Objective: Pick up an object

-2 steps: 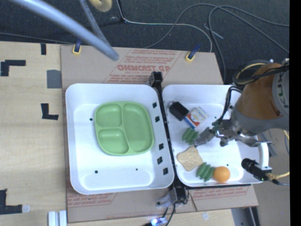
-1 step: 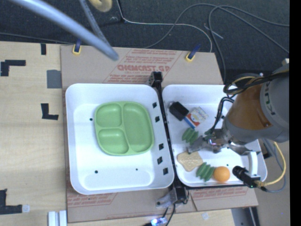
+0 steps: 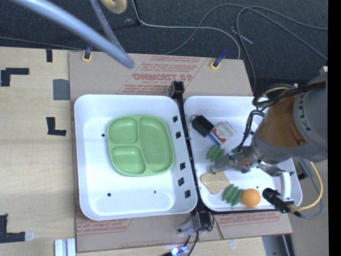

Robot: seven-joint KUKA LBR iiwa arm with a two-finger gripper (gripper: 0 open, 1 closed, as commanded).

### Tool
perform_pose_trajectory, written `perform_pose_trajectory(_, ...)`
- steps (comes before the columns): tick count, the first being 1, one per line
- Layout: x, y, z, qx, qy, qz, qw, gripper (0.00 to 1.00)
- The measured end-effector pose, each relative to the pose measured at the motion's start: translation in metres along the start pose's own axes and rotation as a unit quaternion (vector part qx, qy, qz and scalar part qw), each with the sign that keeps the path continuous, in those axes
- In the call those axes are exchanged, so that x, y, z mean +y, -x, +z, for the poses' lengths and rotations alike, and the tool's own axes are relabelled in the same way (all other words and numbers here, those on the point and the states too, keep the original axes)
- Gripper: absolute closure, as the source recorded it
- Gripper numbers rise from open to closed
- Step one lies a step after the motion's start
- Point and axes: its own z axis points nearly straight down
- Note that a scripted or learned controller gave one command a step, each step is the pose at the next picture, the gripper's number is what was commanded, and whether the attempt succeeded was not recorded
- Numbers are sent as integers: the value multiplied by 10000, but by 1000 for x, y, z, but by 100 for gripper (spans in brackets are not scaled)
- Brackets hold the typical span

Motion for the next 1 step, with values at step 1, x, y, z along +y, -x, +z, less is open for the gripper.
perform_pose_trajectory(1,2,-1,-12,10,22,-4,10000,100)
